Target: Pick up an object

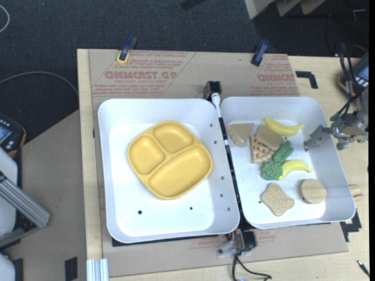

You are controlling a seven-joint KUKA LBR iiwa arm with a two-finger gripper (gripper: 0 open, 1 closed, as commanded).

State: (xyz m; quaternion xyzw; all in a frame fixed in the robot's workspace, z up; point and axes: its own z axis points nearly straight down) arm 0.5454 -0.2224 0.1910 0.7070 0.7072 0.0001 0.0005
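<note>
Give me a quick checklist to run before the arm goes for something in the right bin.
1. Gripper is over the right bin: ok, at its right side.
2. Nothing caught in the gripper: cannot tell.
3. Targets within the bin: ok; upper banana, lower banana, broccoli, cracker and round bread piece all lie inside.
4. Isolated target available: ok; the cracker and the round bread piece each lie apart.
5. Cluttered cluster: not ok; the pizza slice and toast overlap beside the broccoli.
</note>
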